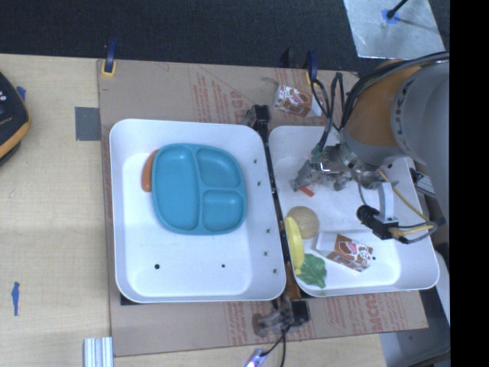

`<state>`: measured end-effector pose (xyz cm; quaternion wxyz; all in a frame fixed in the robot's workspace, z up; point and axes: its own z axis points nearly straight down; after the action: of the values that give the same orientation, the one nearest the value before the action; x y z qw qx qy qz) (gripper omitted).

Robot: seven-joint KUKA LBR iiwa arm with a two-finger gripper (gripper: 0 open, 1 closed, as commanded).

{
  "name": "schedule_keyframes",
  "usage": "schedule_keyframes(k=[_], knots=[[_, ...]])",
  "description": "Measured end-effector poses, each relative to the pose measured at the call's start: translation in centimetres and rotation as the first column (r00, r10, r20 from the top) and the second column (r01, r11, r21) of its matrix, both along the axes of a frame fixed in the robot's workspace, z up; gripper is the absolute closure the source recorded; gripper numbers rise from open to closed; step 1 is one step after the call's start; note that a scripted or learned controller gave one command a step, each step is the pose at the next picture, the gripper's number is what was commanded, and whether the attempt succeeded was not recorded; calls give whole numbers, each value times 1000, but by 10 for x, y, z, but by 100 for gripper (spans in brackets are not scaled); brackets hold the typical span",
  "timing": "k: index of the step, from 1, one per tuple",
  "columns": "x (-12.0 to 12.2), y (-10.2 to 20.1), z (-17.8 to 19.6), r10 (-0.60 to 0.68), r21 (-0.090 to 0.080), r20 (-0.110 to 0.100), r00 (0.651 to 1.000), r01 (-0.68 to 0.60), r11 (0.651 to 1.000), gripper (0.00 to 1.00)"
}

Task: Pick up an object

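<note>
Two shallow white plastic bins sit side by side on a sheet of brown printed cardboard (191, 319) that covers the pale wooden bench. In the left bin (137, 274) lies a turquoise plastic plate with three compartments (200, 188), and an orange sausage-shaped toy (147, 173) peeks out from under the plate's left edge, touching it. The right bin (416, 270) holds the loose things, gathered toward its near side: a round tan ball-like object (305, 222), just beside it to the left a yellow banana-shaped toy (294, 239) lying along the bin's left wall, a green leafy toy (312, 271) touching the banana's lower end, and a small brown-and-white printed packet (351, 252) to their right. A tiny red-orange scrap (307, 191) lies on the bin floor above the tan ball. The grey arm with its orange band (397, 105) reaches in from the right over the far part of the right bin, and its two-finger gripper (309, 176) hangs low above the bin floor near the red-orange scrap, apart from the ball and the banana; whether the claw is released or clenched cannot be told from this angle, and nothing can be seen held in it. Another small printed packet (293, 99) lies on the cardboard beyond the right bin.
</note>
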<state>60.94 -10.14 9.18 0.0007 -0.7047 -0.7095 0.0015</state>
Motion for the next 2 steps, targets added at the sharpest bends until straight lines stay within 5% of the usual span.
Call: schedule_keyframes(k=[1, 2], knots=[[0, -1, 10, 2, -1, -1, 1000, -2, 1000, 100], [0, -1, 10, 2, -2, -1, 1000, -2, 1000, 0]])
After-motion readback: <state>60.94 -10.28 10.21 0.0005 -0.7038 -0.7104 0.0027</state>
